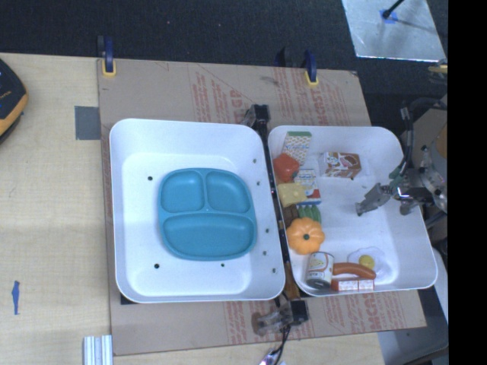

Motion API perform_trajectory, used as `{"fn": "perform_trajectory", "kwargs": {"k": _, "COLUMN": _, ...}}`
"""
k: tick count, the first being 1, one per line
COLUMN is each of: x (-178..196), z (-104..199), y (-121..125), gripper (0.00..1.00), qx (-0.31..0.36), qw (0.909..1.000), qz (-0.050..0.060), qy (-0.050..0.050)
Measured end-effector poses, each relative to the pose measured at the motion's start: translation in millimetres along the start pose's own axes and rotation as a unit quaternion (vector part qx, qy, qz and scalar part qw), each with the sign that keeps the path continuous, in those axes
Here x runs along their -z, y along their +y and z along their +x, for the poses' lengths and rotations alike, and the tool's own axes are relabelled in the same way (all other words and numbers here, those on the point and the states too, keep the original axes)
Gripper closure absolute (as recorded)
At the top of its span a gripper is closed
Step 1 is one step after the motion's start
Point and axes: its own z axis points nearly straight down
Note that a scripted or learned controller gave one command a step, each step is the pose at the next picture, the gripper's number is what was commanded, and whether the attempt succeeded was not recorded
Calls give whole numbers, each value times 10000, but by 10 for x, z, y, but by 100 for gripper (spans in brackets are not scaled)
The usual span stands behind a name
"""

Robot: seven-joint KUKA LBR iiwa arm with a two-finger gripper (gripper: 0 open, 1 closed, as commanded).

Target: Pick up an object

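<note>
While our end effector point(378, 198) hangs over the right bin point(407, 238), grip state unclear, we see the snack packet point(340, 165) just up-left, pumpkin point(305, 236) farther left.

Right bin point(411, 242) carries the lot, mostly along its left wall: a carton point(297, 144) at the top, red piece point(286, 166) below it, yellow block point(291, 195), then an orange pumpkin point(305, 236). Near the front, a can point(319, 268) beside a hot dog point(354, 271). A brown-and-white packet point(340, 165) lies apart, toward the back.
</note>
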Motion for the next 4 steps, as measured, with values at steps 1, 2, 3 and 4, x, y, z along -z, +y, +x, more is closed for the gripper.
{"fn": "perform_trajectory", "kwargs": {"k": 1, "x": -1085, "z": -64, "y": 510, "gripper": 0, "qx": 26, "qw": 10000, "qz": -21, "qy": -9}}
{"fn": "perform_trajectory", "kwargs": {"k": 2, "x": -1220, "z": 281, "y": 1545, "gripper": 0, "qx": -21, "qw": 9999, "qz": 160, "qy": -8}}
{"fn": "perform_trajectory", "kwargs": {"k": 3, "x": -1236, "z": 551, "y": 1508, "gripper": 0, "qx": -39, "qw": 9999, "qz": 139, "qy": -3}}
{"fn": "perform_trajectory", "kwargs": {"k": 4, "x": -1238, "z": 158, "y": 1514, "gripper": 0, "qx": -36, "qw": 9999, "qz": 141, "qy": 45}}
